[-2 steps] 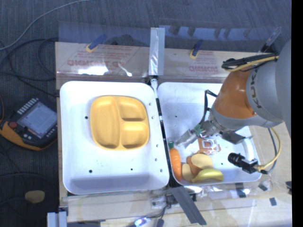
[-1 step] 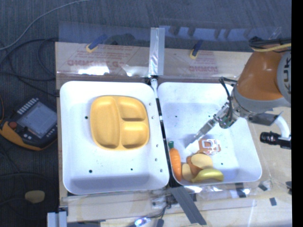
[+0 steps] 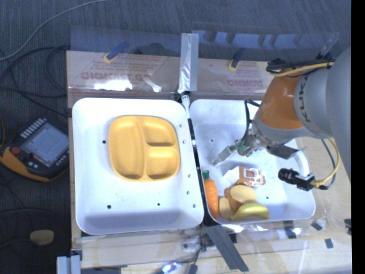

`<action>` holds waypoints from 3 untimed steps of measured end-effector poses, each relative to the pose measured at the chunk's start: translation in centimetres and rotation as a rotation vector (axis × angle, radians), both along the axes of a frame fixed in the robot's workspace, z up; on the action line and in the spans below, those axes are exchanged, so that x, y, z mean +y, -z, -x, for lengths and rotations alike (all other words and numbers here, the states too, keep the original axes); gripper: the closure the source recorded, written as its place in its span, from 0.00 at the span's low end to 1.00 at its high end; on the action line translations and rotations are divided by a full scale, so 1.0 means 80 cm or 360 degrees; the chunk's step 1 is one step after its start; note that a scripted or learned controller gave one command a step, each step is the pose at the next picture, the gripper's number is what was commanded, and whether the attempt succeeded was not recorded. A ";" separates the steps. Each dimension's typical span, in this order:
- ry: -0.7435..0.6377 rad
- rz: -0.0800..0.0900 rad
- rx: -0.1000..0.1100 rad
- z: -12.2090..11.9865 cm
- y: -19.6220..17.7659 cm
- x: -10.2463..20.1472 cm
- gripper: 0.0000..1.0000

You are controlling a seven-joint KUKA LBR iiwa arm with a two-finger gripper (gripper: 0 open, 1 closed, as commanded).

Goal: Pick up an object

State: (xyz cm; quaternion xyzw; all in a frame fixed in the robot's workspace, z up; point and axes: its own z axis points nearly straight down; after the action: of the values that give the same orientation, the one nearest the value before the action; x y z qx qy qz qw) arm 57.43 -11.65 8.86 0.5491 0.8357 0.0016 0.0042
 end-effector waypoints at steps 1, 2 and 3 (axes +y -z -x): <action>-0.0490 0.0003 0.0013 0.059 -0.176 -0.014 0.00; -0.0327 0.0002 0.0000 0.083 -0.012 0.007 0.00; -0.0082 0.0011 -0.0028 0.103 -0.005 0.011 0.00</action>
State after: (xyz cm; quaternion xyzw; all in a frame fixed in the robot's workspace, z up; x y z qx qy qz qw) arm 49.16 -10.74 9.26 0.5273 0.8496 0.0038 0.0134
